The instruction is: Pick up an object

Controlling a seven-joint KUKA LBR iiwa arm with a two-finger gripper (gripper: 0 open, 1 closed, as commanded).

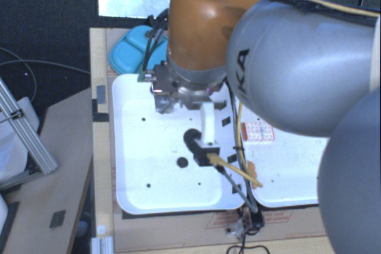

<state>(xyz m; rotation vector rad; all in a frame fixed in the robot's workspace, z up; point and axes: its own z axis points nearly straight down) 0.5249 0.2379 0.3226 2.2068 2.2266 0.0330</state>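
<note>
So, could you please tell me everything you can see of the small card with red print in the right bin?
The card is a small, flat, pale rectangle with red or pink printed markings, seemingly paper or thin cardboard; the print is too small to read. It lies flat on the floor of the right bin, near that bin's left wall, turned slightly askew. The grey arm hides its upper edge. A yellowish cable hangs just to its left; I cannot tell whether they touch.

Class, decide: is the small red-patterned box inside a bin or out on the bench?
Inside: the box lies on the right bin's white floor.
</note>
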